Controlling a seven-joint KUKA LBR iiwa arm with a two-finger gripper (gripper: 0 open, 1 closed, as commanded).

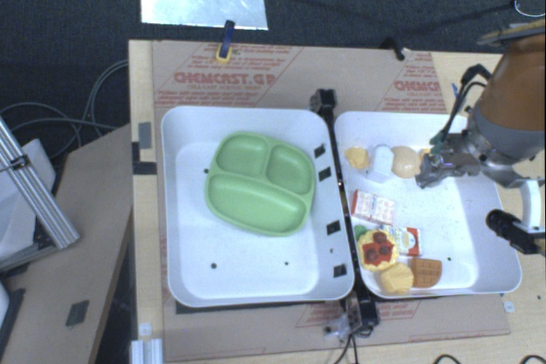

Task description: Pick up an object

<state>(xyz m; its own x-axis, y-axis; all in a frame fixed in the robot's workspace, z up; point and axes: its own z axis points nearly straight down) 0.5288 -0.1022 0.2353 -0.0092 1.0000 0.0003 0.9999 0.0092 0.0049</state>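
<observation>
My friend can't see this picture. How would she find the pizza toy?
Look in the right white bin, near its front edge. The pizza toy lies there in a cluster of play food, just below a red-and-white packet. It is the one round yellow piece with red spots.

Both bins (183,209) are seen white. Well left of the grey gripper (429,172), a pale green divided plate (260,183) is noted. Beside the gripper, a tan roll (406,163); below it, a red-and-white packet (374,206) and a red-and-yellow pizza toy (378,249).
</observation>
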